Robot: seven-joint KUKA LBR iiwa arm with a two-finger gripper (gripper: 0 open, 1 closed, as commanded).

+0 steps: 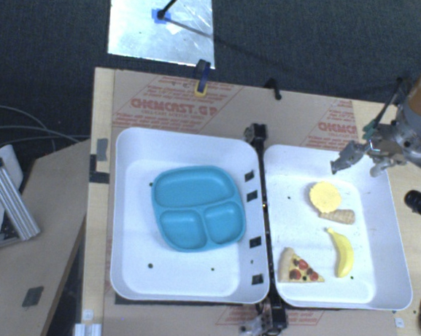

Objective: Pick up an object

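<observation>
Flanking banana [343, 253]: pizza slice [300, 268], yellow disc [326, 197].

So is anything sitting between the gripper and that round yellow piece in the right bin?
Nothing visible does. The gripper hangs over the far part of the right bin, and only bare white floor lies between it and the round yellow piece. The beige piece touches the yellow one's near side, away from the gripper.

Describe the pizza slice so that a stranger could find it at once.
Look in the right white bin, at its near-left corner. The pizza slice lies there, left of the banana. It alone is a tan wedge with red dots.
</observation>
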